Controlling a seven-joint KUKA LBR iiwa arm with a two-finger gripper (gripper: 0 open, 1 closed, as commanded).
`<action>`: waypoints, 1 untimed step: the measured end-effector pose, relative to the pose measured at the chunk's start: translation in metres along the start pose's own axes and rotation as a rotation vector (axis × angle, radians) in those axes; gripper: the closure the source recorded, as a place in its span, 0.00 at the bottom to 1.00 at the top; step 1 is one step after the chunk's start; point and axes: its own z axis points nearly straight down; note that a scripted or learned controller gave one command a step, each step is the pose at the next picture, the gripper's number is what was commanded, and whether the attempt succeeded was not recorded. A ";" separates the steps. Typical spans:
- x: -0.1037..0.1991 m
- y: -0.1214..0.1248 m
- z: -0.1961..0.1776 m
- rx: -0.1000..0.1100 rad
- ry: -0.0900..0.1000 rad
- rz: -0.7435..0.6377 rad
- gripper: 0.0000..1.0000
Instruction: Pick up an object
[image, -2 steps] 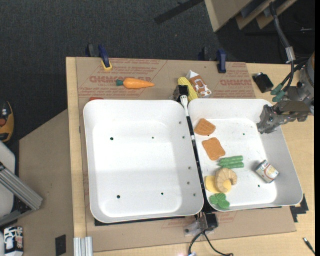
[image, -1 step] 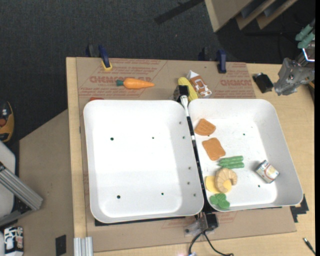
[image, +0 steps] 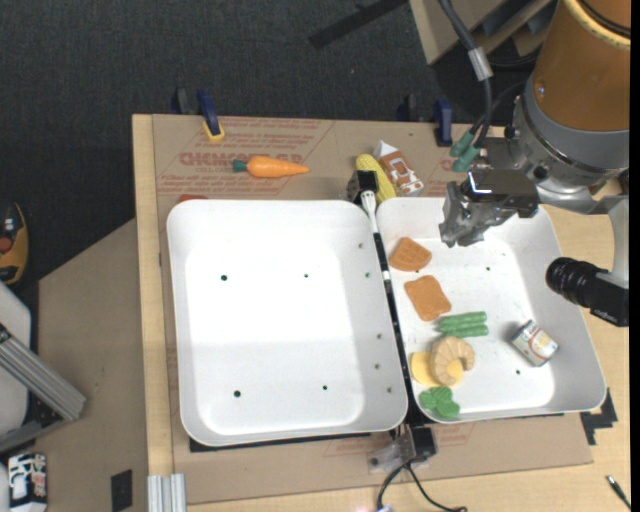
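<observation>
The grey arm with its orange band reaches in from the right, wrist bent downward so the pincer (image: 462, 232) hangs over the upper part of the right bin (image: 570, 300); whether it is released or clenched I cannot tell, and nothing shows in its grasp. Below and left of it in that bin lie two orange bread-like pieces (image: 410, 255), green beans (image: 462, 323), a croissant (image: 452, 355) and a small can (image: 535, 343). A carrot (image: 272, 168) rests on the counter (image: 150, 200) behind the left bin (image: 280, 320).
</observation>
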 end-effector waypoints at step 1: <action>0.036 0.000 -0.092 -0.022 0.003 0.004 1.00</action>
